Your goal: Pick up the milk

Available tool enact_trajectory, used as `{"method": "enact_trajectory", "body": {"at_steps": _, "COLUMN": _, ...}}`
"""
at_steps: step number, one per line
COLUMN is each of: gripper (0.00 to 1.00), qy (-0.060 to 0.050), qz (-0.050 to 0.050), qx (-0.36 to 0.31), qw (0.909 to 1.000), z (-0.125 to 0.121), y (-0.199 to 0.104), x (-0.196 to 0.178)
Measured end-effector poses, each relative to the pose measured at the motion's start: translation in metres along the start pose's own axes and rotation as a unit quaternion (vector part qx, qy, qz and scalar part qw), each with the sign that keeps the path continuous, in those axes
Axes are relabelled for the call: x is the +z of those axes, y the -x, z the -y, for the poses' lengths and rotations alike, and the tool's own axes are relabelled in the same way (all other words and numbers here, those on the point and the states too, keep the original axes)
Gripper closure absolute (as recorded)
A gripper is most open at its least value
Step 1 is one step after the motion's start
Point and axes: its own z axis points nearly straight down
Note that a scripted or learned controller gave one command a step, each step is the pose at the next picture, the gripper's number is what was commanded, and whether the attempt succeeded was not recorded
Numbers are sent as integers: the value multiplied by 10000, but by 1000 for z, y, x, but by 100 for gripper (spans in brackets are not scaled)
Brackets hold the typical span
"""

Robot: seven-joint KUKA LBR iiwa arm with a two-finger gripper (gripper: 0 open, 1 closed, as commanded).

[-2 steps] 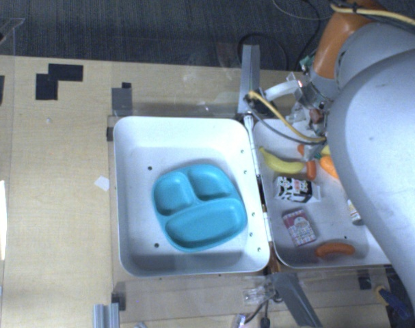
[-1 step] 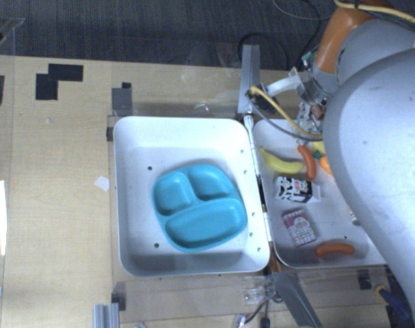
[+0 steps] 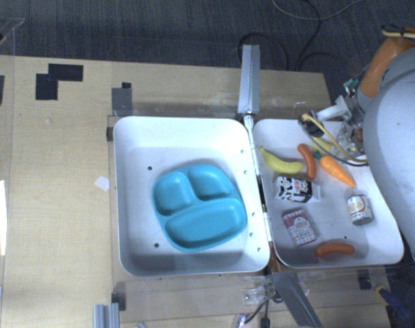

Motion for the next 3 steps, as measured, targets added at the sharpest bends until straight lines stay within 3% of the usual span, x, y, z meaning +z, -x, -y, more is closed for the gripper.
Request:
{"method": "enact_trajectory", "body": {"at_steps": 1, "gripper": 100, "qy": -2, "qz": -5, "qx": -2, "qw": 10000, "z": -26, "y": 51, "x": -8}}
{"method": "enact_trajectory", "body": {"at_steps": 2, "gripper": 100, "qy": 0, "qz": -14, "qx": -1021, "qw": 9948, "z": 26, "y": 62, "x": -67}}
{"method": "enact_trajectory", "body": {"at_steps": 3, "gripper": 100, "qy": 13, "qz": -21, "qx": -1843, "qw": 9829, "z": 24, "y": 21, "x": -241}}
